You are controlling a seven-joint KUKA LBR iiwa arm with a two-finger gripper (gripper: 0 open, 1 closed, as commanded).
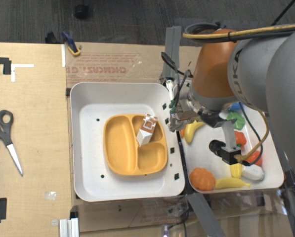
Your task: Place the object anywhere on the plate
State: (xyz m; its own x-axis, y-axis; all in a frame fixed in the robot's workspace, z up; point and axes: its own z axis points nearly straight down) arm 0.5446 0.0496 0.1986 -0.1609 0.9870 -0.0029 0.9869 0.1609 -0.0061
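Small white carton (147, 130) lies tilted on the yellow plate (118, 147), across its divider ridge, in the left bin (83, 147). My gripper (176, 118) sits at the bins' shared wall; cannot tell jaw state. Placement looks achieved, carton propped by the ridge.

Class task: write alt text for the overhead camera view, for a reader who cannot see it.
A small white and brown carton lies on a yellow divided plate in the left white bin. The grey and orange arm hangs over the right bin, which holds toy food including a banana and an orange.
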